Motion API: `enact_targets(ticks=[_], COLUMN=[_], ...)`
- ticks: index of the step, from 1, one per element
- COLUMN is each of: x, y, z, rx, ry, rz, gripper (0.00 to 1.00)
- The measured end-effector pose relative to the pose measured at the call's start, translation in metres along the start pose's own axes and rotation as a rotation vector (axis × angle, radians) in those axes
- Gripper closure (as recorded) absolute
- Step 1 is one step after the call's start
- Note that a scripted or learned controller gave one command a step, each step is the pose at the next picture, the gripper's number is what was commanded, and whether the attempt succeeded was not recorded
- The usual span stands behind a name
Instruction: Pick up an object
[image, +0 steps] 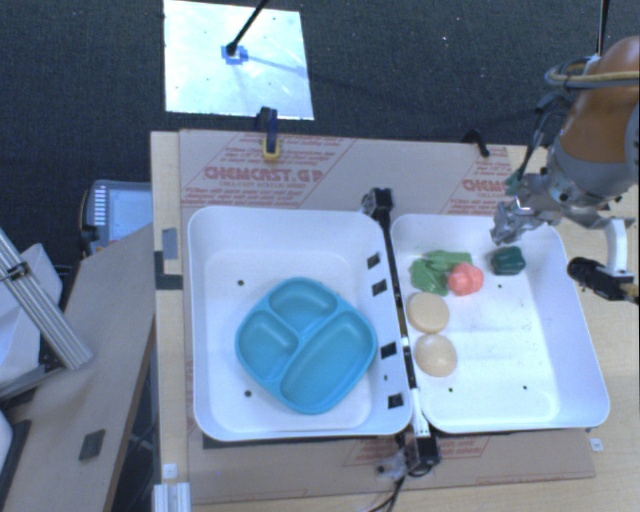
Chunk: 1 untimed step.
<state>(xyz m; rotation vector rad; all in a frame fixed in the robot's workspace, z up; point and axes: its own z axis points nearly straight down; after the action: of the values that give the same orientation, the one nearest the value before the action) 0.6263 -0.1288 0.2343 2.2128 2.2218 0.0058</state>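
The end effector (506, 228) hovers at the right bin's (560, 400) far edge; its state I cannot tell. A dark green toy (508, 262) lies just below it, probably the target.

glossy blue plastic tray (305, 345); smooth white plastic bins (280, 228).
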Motion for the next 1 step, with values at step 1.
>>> enact_targets(ticks=[1], x=[-0.0003], y=[0.0019], z=[-0.0546], rx=[-0.001], ry=[0.000], rz=[-0.001], gripper=[1.00])
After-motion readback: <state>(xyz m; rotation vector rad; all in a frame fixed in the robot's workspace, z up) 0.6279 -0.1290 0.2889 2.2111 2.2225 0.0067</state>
